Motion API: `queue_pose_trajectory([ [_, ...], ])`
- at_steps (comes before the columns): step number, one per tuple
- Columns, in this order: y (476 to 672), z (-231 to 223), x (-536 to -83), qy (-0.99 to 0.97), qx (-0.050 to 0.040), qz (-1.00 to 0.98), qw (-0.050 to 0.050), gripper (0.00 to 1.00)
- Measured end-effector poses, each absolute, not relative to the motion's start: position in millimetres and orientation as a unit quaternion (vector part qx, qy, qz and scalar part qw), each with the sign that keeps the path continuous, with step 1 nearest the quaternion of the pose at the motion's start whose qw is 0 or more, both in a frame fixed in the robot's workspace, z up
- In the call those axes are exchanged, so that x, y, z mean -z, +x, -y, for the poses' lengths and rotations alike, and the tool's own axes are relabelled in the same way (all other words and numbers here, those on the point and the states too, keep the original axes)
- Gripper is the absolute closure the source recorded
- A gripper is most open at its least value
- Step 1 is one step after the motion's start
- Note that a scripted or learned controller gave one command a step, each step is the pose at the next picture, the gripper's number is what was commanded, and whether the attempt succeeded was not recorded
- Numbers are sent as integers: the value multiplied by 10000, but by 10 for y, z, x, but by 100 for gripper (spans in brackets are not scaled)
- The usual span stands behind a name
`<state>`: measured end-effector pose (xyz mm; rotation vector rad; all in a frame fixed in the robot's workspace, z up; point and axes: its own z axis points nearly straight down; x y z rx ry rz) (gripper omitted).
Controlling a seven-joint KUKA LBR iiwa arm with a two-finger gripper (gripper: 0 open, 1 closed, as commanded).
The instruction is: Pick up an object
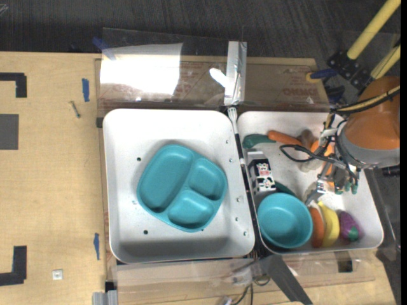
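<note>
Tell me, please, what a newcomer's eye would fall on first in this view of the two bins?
Most likely the large teal plastic divided plate, lying alone in the middle of the left white bin. Next comes the round teal bowl at the near edge of the crowded right white bin, with orange, yellow and purple toy pieces beside it. The grey arm's gripper hangs over that bin's right half.

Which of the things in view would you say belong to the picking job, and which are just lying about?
Candidates near the gripper, right bin:
- teal bowl
- yellow banana
- purple piece
- orange carrot

Lying about:
- teal divided plate, alone in the left bin
- clear plastic sheet behind the bins
</note>
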<state>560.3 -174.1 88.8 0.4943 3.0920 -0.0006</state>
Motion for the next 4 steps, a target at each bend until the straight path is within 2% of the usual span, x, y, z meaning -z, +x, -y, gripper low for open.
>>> queue_pose_trajectory([
  [1,6361,1447,-887,2666,17,-9638,-48,0],
  [2,5731,1974,-885,2089,14,-9779,44,0],
  [3,5858,2029,-880,2430,0,-9700,58,0],
  [4,6224,1406,-883,2845,-15,-9587,48,0],
])
